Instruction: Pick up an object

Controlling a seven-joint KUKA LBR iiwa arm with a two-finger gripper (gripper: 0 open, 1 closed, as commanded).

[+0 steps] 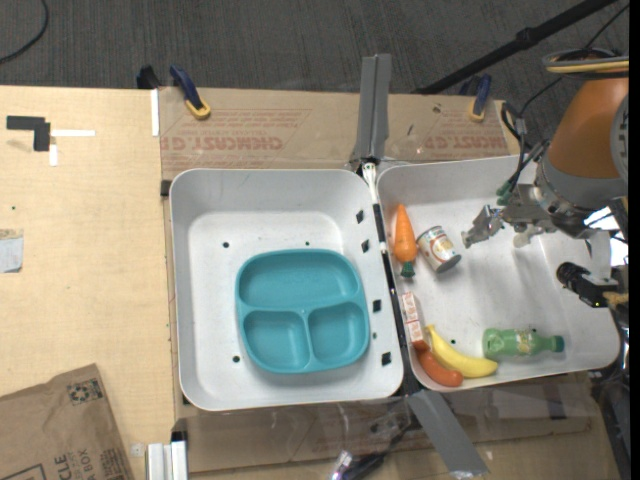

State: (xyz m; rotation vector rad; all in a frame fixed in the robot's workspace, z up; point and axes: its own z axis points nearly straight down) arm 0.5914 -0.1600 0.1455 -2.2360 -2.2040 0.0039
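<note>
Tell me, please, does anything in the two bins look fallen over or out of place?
The small can and the green bottle both lie on their sides in the right bin. The teal tray sits slightly askew in the left bin. Nothing looks spilled or broken.

"CHEMCAST" reversed on brown paper (262, 140)

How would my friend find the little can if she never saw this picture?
Look in the right white bin, near its left wall. Beside the orange carrot lies the can, tipped on its side. It is the only shiny metal thing there; the banana and green bottle lie nearer the front.
</note>
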